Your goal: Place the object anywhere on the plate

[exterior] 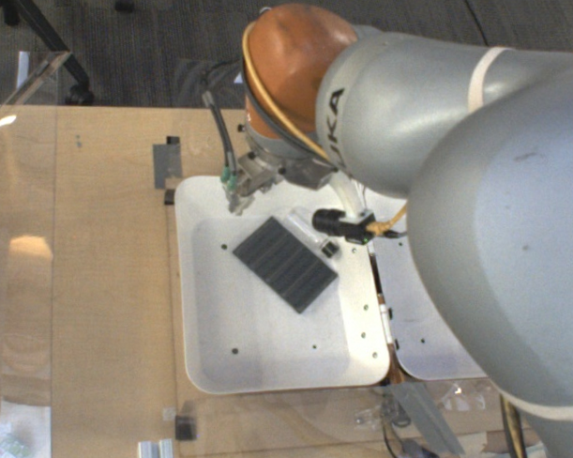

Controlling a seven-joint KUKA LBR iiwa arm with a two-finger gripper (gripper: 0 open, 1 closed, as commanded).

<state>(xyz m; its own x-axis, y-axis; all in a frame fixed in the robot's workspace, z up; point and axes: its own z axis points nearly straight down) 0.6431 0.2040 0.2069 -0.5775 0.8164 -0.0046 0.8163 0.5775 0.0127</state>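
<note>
Left bin [207, 358] holds a dark ribbed plate [285, 264], lying flat, angled, near bin centre. Grey arm [472, 160] reaches in from right, orange band [290, 54] over bin's far edge, wrist down. Gripper [236, 189] at far-left corner; grip state can't tell.

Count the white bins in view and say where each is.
2. The left bin lies mid-frame, holding a dark ribbed plate. The right bin adjoins it, mostly covered by the arm; more could be hidden.
</note>
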